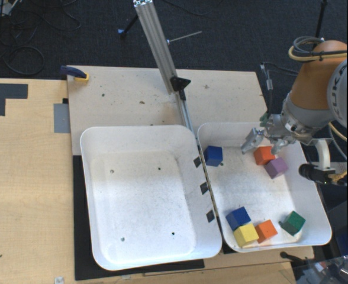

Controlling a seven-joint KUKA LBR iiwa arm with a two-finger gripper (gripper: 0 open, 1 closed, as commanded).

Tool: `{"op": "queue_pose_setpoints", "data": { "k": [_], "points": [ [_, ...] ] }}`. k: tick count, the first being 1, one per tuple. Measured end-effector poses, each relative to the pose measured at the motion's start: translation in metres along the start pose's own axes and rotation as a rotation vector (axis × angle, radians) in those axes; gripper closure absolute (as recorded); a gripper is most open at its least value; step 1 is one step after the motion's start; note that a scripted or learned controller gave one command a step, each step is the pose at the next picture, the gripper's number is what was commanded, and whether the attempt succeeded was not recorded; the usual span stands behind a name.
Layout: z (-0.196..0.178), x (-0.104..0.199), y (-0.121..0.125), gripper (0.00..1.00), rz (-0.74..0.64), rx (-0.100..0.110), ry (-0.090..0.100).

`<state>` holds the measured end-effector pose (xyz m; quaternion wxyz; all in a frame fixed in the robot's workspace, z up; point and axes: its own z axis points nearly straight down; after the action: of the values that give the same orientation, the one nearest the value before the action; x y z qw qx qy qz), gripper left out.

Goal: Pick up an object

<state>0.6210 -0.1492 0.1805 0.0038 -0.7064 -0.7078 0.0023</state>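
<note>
Crowding worries me: my spread, empty gripper [267, 142] hovers by the right bin's [316, 241] far edge, where the orange cube [263, 155] touches the purple cube [276, 167], so a finger may nudge both.

A robotics lab is showing here: a plywood surface [132, 99] is carrying two white bins [103, 136], an aluminium rail [159, 46] is rising behind them, and loose cables [26, 34] are lying across dark carpet [233, 16].
</note>
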Motion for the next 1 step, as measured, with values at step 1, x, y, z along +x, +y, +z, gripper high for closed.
{"op": "queue_pose_setpoints", "data": {
  "k": [1],
  "points": [
    [0.044, -0.0003, -0.0029, 0.0, 0.002, -0.001, -0.001]
  ]
}}
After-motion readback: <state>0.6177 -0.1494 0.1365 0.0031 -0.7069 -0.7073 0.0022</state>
